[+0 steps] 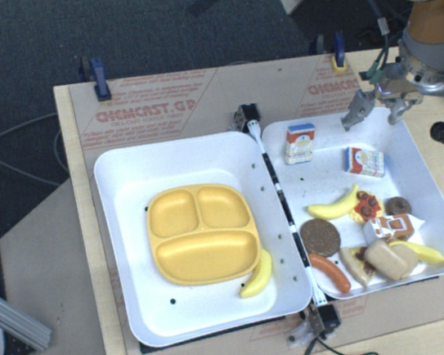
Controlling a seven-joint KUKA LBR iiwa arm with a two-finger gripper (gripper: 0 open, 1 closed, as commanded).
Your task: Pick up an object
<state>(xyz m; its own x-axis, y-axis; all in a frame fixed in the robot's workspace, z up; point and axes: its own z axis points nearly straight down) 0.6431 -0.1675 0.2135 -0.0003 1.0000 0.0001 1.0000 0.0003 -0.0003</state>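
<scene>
Your gripper (377, 107) hangs spread open and holding nothing over the right bin's (430, 174) one-o'clock corner. Below it lie two small cartons (300, 142), with a banana (334, 206), cookie (320, 236) and sausage (328, 271) toward six o'clock. At nine o'clock, the left bin (126, 228) holds a yellow tray (203, 233).

The right bin (429, 183) holds two small cartons (300, 143) near its far side and, nearer, a banana (334, 207), a brown round cookie (320, 236), a sausage (330, 272) and other crowded toy foods (387, 240).
</scene>
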